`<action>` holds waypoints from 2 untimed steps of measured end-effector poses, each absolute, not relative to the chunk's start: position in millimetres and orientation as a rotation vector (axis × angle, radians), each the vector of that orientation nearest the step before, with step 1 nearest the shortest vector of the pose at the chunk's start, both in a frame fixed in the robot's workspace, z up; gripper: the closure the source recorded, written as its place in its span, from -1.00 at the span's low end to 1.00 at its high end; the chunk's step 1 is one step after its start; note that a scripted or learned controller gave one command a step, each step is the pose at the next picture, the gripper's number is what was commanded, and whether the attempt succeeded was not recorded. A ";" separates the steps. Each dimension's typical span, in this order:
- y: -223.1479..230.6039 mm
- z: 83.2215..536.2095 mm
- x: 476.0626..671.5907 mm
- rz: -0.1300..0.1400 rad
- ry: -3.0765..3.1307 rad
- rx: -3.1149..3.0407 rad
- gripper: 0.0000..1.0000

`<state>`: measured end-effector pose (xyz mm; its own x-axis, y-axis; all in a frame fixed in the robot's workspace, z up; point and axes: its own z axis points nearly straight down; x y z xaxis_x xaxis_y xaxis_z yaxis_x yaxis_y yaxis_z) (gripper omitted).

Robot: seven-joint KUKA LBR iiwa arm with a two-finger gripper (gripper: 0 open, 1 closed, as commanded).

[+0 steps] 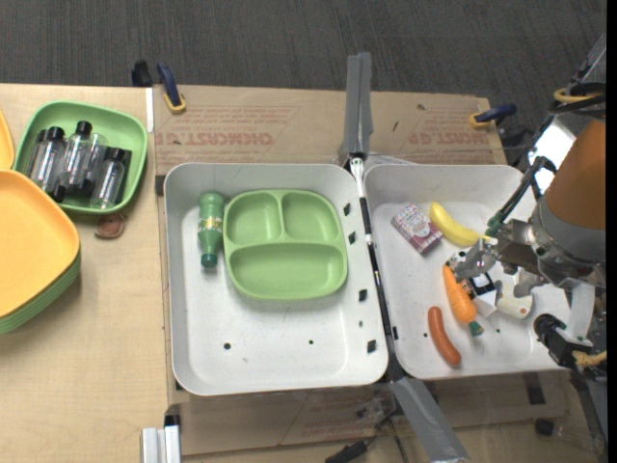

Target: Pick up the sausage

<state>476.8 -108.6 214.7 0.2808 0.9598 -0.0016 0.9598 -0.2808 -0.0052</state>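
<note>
orange plates [34, 249] cut off at left edge; arm [583, 191] cut off right.

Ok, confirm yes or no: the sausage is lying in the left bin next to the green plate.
No. The sausage lies in the right bin, near the carrot, while the green plate sits in the left bin.

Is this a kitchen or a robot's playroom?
Probably a robot test lab, not a kitchen. A robot arm reaches over two white bins on a cardboard-covered bench, and the food looks like toys: a sausage, a carrot and a banana.
</note>
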 end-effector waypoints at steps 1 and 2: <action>-101.3 173.2 476.6 0.006 -2.060 -2.367 -1.00; -121.0 90.1 476.1 0.005 -2.026 -2.396 -1.00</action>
